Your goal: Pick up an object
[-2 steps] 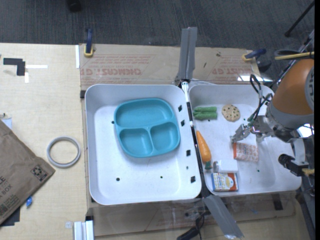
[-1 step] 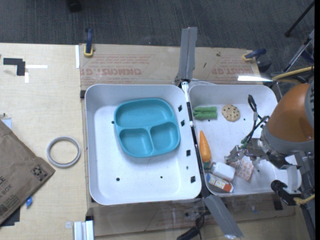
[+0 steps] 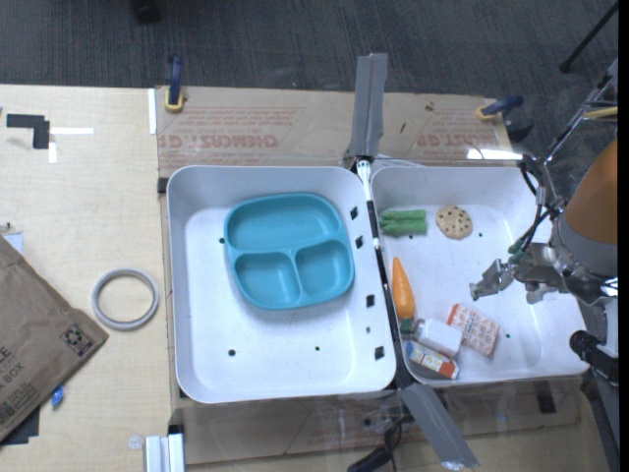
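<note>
One grey two-finger gripper (image 3: 488,285) hovered, grip state unclear; best descend squarely onto red-patterned flat packet (image 3: 477,328) just below.

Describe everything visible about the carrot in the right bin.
The carrot is orange, tapered, smooth and plastic-looking, apparently a toy. It lies flat in the right bin, along its left wall, pointed end toward the far side. Its thick end meets a small dark green bit, seemingly its top, near a white packet. The gripper is apart from it.
</note>
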Controlling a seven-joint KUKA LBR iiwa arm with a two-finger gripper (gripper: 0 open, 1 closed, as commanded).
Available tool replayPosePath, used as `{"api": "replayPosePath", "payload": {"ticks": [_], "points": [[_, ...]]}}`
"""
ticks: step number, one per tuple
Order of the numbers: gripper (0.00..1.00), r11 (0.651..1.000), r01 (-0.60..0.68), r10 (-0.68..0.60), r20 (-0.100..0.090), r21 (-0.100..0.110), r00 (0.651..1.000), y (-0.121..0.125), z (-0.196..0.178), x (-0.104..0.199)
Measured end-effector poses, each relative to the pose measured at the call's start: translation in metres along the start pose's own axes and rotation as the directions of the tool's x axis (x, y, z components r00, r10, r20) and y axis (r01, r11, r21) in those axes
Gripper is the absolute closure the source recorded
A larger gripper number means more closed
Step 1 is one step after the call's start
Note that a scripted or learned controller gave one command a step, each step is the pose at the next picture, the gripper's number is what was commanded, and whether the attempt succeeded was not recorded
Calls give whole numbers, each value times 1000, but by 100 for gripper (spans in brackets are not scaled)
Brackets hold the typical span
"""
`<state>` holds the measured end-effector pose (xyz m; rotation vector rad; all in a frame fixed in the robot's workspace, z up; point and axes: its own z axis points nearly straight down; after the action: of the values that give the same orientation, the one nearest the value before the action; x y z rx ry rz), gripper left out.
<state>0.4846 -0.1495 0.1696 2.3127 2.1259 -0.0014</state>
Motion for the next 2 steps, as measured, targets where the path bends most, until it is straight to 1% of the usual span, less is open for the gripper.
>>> {"api": "replayPosePath", "payload": {"ticks": [1,2], "points": [[0,997,-80,80,-1,-5,997,-5,75,-3],[0,949,-316,316,-1,1,949,-9,79,19]]}}
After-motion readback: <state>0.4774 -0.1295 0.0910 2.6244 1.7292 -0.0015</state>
